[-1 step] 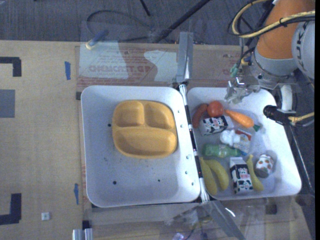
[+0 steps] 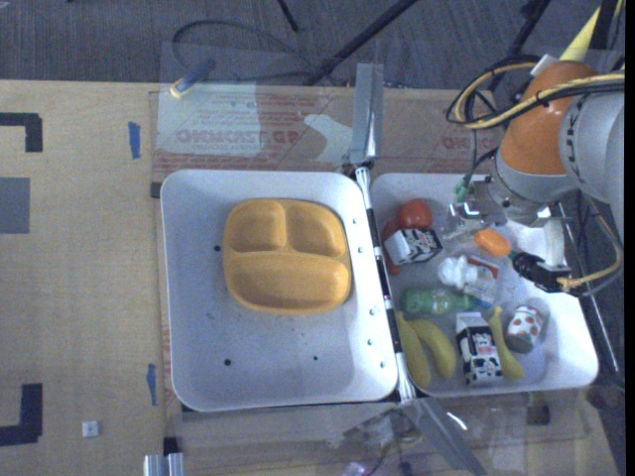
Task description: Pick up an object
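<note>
Two white bins sit side by side. The left holds a yellow tray. The arm hangs over the right bin's far side, gripper state unclear. Below lie bananas, a carton and a tomato.

Desk surroundings, apart from the bins' contents

A clear plastic sheet lies along the desk's far edge; blue tape strips and black corner marks sit toward its left edge, with dark stand legs on the grey carpet beyond.
</note>
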`<act>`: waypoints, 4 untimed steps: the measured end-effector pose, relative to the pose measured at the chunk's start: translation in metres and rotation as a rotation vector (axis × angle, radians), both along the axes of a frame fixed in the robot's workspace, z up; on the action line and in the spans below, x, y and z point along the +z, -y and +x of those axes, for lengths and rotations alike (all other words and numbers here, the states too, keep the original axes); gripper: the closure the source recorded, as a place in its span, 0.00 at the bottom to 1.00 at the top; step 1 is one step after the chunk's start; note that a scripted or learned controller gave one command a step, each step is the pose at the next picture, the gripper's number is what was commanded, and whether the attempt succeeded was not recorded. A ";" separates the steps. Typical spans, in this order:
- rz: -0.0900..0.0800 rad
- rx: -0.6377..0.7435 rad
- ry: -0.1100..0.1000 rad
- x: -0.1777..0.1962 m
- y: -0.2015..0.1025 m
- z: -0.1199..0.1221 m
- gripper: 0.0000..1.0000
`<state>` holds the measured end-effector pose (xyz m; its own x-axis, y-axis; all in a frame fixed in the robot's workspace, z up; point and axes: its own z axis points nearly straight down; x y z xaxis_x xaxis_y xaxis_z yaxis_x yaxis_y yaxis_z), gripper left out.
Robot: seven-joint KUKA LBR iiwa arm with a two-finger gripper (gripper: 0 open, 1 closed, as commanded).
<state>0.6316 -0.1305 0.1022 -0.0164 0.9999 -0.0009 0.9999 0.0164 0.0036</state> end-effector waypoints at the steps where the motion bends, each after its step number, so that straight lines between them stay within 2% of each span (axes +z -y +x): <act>1: 0.002 0.112 -0.005 -0.008 0.046 -0.028 0.00; 2: 0.001 0.185 -0.015 -0.017 0.032 0.028 0.00; 3: 0.000 0.080 -0.001 -0.016 0.032 -0.029 0.00; 4: 0.000 0.080 -0.001 -0.016 0.032 -0.029 0.00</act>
<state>0.6028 -0.1628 0.0867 -0.0963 0.9954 -0.0005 0.9954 0.0963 0.0028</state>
